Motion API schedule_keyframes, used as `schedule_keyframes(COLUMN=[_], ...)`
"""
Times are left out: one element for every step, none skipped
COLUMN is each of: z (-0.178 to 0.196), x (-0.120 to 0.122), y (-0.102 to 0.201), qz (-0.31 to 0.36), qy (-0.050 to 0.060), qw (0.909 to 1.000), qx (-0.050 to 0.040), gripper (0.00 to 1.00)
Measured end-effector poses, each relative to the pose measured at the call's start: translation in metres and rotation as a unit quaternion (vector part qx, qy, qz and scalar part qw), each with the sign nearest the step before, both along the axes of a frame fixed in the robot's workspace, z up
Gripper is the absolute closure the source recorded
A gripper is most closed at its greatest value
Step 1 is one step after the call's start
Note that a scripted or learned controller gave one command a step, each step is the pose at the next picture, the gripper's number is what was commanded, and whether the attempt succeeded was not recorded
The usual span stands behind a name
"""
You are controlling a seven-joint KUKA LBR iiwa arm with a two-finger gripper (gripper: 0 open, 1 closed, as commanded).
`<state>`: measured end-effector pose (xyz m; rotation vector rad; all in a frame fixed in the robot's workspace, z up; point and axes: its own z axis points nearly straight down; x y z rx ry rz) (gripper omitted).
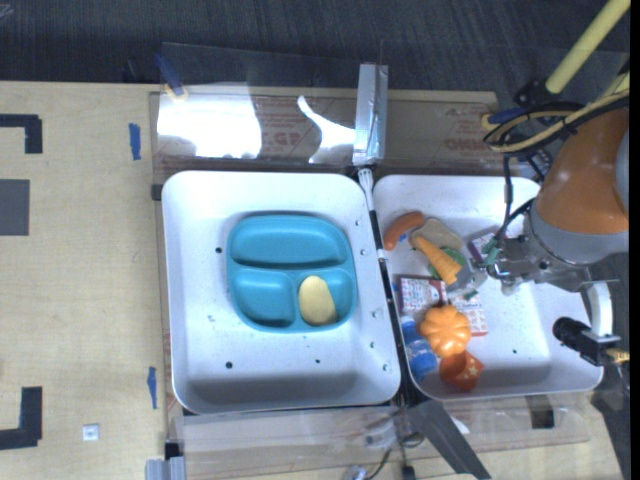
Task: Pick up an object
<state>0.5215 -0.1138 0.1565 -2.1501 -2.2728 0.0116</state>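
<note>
No words or nos. can be read here. The flat brown cardboard strip behind the bins has faint red print, prob. letters, too blurry to make out. The small red-and-white paper packet in the right white bin has print too, too tiny to read.

Light: bright, even, from overhead
Glare: white patch on clear panel at eleven o'clock
Shadows: soft, faint inside bins
Focus: slightly soft throughout, arm blurrier at three o'clock

Arm: grey, orange band above the wrist, reaching in from the right, bent downward.
Pincer: low, pointing left; finger state unclear.
</note>
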Motion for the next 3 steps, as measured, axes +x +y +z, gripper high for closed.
schedule_keyframes(z=[-0.064, -0.054, 0.003], x=[0.097, 0.099, 0.121], y=[-0.029, -0.031, -0.001], qz=[0.072, 0.072, -0.121], qy=[-0.013, -0.016, -0.007], qw=[0.9973, 0.9973, 0.9926], qx=[-0.0023, -0.0045, -0.0024], gripper=[0.00, 1.00, 1.00])
